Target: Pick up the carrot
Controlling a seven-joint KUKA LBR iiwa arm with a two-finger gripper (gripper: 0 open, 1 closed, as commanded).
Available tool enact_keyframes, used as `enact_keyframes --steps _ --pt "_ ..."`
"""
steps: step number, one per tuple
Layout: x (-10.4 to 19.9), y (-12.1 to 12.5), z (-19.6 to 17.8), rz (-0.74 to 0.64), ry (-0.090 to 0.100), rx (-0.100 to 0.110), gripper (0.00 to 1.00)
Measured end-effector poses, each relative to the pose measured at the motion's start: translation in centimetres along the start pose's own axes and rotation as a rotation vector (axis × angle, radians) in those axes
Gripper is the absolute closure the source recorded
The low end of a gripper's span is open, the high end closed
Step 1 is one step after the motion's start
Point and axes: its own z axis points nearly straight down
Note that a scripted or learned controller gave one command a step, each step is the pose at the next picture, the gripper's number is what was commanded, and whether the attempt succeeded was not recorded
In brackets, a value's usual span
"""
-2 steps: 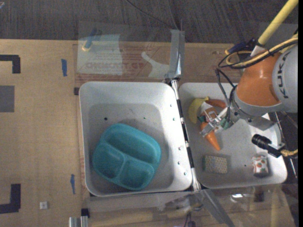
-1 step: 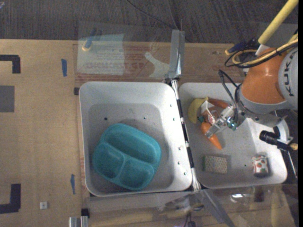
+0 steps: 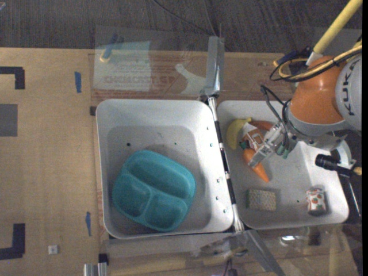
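bench (image 3: 46,171): pale wood, blue tape marks | floor (image 3: 69,4): dark carpet | right bin (image 3: 299,211): carrot (image 3: 257,167) under gripper (image 3: 265,154) | fingers: clamped on carrot

Teal plate (image 3: 153,190), orange carrot (image 3: 257,166), yellow banana (image 3: 234,132), white bins (image 3: 109,119)

This looks like a robotics lab. A plywood bench (image 3: 52,171) carries two shallow white bins (image 3: 109,154) side by side, fixed in place rather than set out as at home. Black tape marks (image 3: 14,76) and blue tape strips (image 3: 77,82) sit on the wood at nine and ten o'clock. A grey and orange industrial arm (image 3: 322,105) reaches in at three o'clock, trailing yellow and black cables (image 3: 299,65). Grey carpet (image 3: 86,7) runs along twelve o'clock.
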Motion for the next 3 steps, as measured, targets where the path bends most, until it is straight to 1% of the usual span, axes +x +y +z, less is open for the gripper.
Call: enact_keyframes --steps 1,2,3 --pt "-1.5 1.4 0.1 -0.047 0.004 0.002 0.0" --pt "-0.6 0.9 0.0 -0.053 -0.009 -0.008 0.0" --pt "-2.8 -5.7 1.9 -0.228 0.035 0.01 0.0"
